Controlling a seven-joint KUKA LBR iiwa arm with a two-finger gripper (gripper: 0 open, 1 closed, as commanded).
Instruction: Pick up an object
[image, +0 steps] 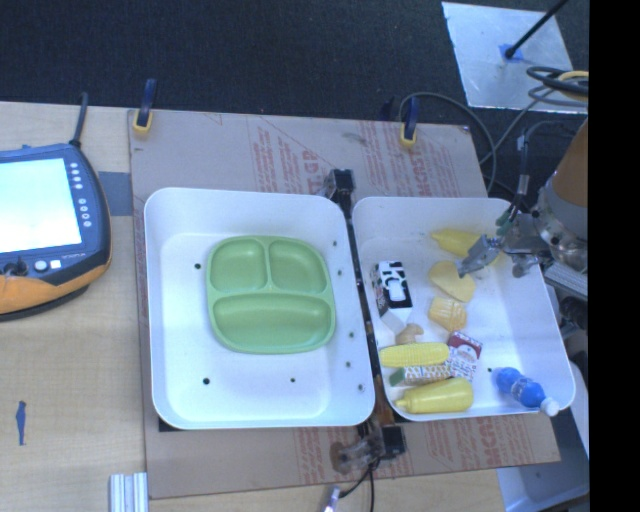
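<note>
Because every pickable toy lies in the right bin (560, 330), the end effector (487, 252) hangs there, over the yellow pieces (452, 281); whether it is open, I cannot tell; the green plate (270, 295) sits apart in the left bin (175, 330).

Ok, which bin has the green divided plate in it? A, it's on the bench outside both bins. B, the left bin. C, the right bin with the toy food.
B: the green divided plate lies flat in the middle of the left bin, while the right bin holds the toy food.
</note>
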